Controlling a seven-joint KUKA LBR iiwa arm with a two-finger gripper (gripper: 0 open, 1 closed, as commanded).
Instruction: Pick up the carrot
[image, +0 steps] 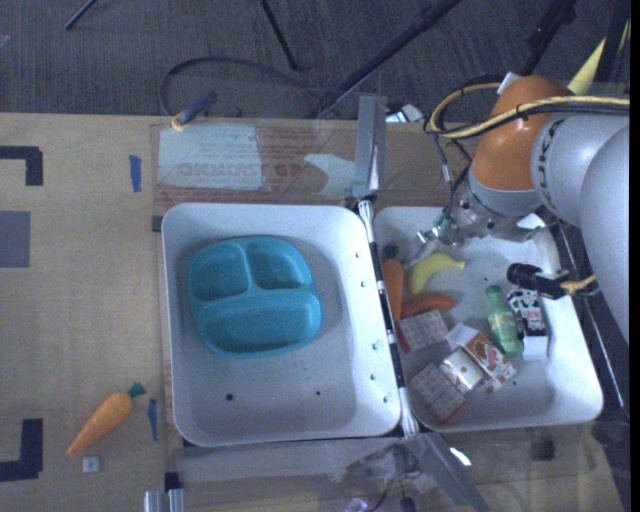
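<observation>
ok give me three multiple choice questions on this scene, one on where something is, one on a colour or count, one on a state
1. Where does the blue tray lie?
A. in the left bin
B. in the right bin
C. on the bench outside the bins

2. How many carrots show?
A. one
B. two
C. four

3. How does the green bottle sit?
A. standing upright
B. lying on its side
C. held by the gripper

Key: 1 A, it lies inside the left bin's walls. 2 B, one carrot in the right bin, another on the bench. 3 B, its length lies along the bin floor.
</observation>
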